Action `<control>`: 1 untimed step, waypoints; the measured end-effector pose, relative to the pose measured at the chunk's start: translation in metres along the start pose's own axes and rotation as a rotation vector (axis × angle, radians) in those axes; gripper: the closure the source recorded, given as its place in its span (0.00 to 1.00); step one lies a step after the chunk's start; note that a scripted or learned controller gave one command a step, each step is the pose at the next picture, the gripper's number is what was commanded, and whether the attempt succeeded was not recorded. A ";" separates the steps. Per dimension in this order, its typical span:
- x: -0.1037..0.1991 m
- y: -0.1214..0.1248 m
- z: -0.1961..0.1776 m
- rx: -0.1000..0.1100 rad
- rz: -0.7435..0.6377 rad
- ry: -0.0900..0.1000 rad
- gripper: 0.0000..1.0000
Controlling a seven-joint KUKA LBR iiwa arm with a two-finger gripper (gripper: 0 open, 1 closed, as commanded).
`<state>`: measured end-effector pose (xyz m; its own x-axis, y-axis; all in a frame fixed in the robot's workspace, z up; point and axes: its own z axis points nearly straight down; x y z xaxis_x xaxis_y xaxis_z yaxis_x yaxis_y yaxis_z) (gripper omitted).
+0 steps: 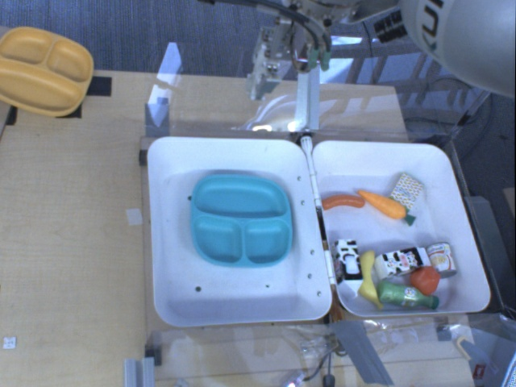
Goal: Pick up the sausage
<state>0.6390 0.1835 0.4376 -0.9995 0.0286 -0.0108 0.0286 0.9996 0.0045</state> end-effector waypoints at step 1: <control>-0.025 0.053 0.000 -0.002 -0.173 0.000 1.00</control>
